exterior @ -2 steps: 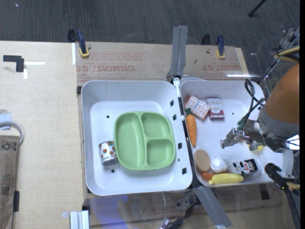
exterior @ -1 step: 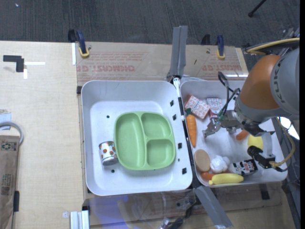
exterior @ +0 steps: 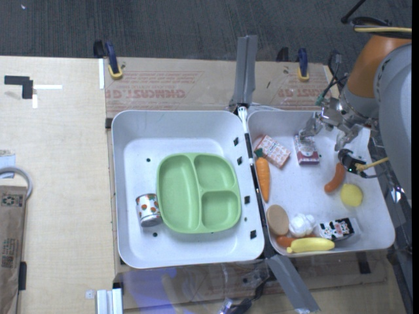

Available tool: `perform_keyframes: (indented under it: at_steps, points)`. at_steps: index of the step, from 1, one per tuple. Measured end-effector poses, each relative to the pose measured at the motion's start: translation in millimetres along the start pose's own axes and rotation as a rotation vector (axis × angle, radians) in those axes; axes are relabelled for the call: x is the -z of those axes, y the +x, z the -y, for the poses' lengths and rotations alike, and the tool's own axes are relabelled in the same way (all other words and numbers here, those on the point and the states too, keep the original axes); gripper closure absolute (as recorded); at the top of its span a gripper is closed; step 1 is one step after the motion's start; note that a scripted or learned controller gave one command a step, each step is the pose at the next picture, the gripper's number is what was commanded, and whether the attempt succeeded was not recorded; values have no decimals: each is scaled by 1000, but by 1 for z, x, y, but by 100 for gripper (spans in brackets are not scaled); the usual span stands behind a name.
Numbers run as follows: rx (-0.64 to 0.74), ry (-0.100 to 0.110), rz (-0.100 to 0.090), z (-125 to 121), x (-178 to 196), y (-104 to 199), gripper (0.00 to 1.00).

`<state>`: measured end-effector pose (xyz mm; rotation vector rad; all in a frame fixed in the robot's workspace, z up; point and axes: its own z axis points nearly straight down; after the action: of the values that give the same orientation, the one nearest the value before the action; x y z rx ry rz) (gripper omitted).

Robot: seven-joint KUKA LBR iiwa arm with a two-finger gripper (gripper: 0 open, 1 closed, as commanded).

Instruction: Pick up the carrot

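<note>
Lying lengthwise against the left wall of the right-hand shallow white plastic bin [exterior: 380, 237], the tapered orange carrot with a green stalk end [exterior: 262, 177] points its narrow tip toward the near edge; it rests free, touched by nothing metallic. Just beside its stalk end sits a small red-and-white printed carton [exterior: 272, 151], tilted. Near the carrot's tip lie a smooth brown oval piece like a potato [exterior: 277, 219], a lumpy white piece [exterior: 302, 224] and a curved glossy yellow banana [exterior: 311, 244], with a black-and-white printed packet [exterior: 338, 228] next to them. Further right are a short reddish-orange sausage-shaped piece [exterior: 334, 178] and a round yellow lemon-like piece [exterior: 351, 195]. The grey metal two-finger gripper [exterior: 308, 138] hangs at the far side of this bin over a small red-and-white box [exterior: 307, 154], well apart from the carrot; whether its fingers are spread or closed cannot be told at this angle. The left-hand white bin [exterior: 124, 175] carries a matte pale-green divided tray with three rounded compartments [exterior: 198, 192] and, touching its left rim, a small cylindrical tin with red spots [exterior: 148, 210] lying on its side. Both bins stand on a pale wood-grain surface [exterior: 52, 149] backed by brown printed cardboard [exterior: 170, 90].
</note>
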<state>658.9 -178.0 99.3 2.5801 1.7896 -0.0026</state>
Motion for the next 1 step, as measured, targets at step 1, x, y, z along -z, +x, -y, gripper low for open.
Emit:
perform_keyframes:
  at_steps: [1]
  points:
    - [4, -2, 0, -1, 11, 2, 100]
